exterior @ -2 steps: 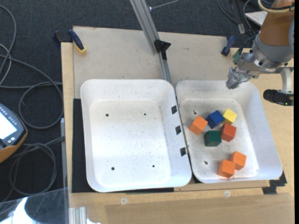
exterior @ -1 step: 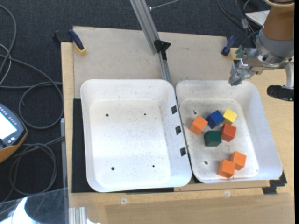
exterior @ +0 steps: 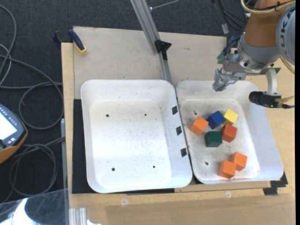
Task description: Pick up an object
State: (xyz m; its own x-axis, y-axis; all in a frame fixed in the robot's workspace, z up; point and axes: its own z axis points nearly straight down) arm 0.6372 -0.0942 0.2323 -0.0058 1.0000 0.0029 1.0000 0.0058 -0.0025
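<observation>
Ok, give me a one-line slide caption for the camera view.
KUKA arm's gripper above the right bin, which holds seven coloured blocks, beside the left bin.

The grey KUKA arm with its orange band (exterior: 269, 3) enters from the upper right corner of the camera view and bends downward and toward the left. The broad orange section sits highest, above a rounded grey wrist housing (exterior: 258, 50). Below that wrist, the small grey two-finger gripper (exterior: 220, 86) points down and slightly left, its tip sitting lower than the rest of the arm. The metal fingertips look close together, with nothing visible between them, though their exact spacing is too small to judge.
</observation>
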